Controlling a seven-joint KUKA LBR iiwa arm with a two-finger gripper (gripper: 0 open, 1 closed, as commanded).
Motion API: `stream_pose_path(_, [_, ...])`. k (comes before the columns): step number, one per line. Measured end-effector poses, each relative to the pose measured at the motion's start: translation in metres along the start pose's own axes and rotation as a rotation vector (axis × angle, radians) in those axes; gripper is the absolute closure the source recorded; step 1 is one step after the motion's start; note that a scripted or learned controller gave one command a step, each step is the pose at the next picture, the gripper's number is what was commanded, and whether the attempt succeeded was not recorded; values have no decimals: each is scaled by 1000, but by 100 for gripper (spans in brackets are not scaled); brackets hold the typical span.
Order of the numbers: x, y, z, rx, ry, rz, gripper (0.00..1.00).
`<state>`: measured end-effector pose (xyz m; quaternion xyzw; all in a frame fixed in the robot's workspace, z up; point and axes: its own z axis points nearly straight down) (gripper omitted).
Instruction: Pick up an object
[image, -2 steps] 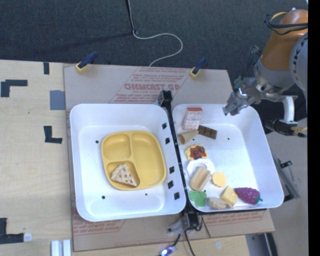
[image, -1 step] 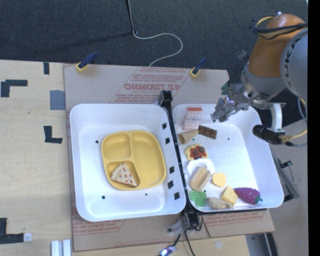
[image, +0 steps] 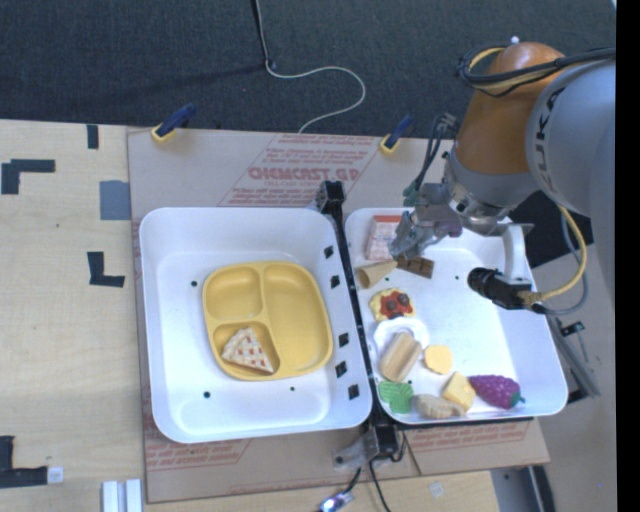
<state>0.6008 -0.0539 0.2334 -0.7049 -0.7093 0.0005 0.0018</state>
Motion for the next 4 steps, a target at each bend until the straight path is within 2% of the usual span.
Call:
stream_pose_path(1, [44, -25, -2, 0, 0, 1, 100])
stream_pose_path(2, [55, -39, 21, 2, -2, 5, 100])
stream_pose_path(4, [59, -38, 19, -1, -2, 4, 100])
